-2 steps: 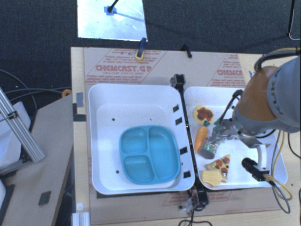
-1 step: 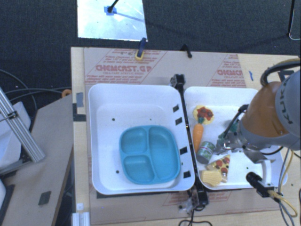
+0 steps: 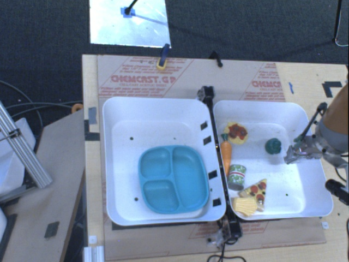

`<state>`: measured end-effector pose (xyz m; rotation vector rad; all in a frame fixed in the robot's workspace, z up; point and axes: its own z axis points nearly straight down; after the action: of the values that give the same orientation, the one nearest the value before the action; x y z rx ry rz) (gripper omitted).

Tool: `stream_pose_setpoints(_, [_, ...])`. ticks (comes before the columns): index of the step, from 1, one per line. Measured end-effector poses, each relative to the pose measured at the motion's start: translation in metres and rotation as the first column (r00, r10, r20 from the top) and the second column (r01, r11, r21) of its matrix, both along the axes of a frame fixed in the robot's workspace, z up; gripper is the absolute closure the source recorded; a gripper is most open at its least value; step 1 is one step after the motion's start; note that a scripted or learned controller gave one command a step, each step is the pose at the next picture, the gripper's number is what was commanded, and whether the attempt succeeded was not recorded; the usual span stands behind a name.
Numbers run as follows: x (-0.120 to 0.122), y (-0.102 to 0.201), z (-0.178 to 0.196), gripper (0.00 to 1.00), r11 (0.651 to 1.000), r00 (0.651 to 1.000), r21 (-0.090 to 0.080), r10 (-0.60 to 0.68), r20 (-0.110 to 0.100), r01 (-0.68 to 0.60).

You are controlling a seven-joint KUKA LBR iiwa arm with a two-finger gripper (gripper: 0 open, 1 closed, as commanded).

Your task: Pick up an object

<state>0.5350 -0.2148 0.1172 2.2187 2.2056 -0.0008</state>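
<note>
You read "CHEMCAST GP" in red on the board (image 3: pixel 143 78) above the left bin (image 3: pixel 117 119), which holds a blue divided tray (image 3: pixel 173 178). The claw (image 3: pixel 290 156) hangs over the right bin (image 3: pixel 305 119), just right of the green ball (image 3: pixel 273 146); its state cannot be told.

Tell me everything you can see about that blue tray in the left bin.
The blue tray is a light blue, rounded rectangle that looks like plastic, with a raised rim. Ridges split it into three compartments: two smaller ones on the left, one above the other, and one long one on the right. It lies flat, right side up, on the floor of the left bin, toward the near right corner, turned slightly askew. Its right edge sits close to the bin's right wall; whether it touches is unclear.
</note>
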Motion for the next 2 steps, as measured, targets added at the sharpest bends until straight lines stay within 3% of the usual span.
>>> stream_pose_setpoints(1, [-0.050, 0.043, -0.034, 1.00, 1.000, 1.000, 0.011, 0.006, -0.011, -0.006])
stream_pose_setpoints(2, [0.019, 0.024, -0.032, 1.00, 1.000, 1.000, 0.006, 0.012, -0.001, -0.012])
